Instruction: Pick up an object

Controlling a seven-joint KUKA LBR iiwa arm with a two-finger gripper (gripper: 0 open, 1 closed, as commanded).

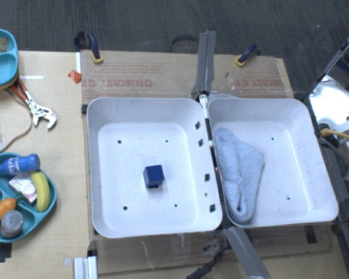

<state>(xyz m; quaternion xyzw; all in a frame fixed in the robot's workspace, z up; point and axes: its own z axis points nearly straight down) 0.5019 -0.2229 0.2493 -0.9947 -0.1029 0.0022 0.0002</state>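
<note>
Camera view: hard blue cube [153, 175], limp grey cloth [240, 174].

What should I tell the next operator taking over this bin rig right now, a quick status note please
Gripper: no object is between any fingers.
Things: a blue cube sits near the middle of the left bin. A grey cloth lies crumpled along the left side of the right bin, against the divider.
Done: nothing picked; both objects rest on the bin floors.
Left: the whole pick. The cube stands clear of the walls, so it is probably the easier target.
</note>
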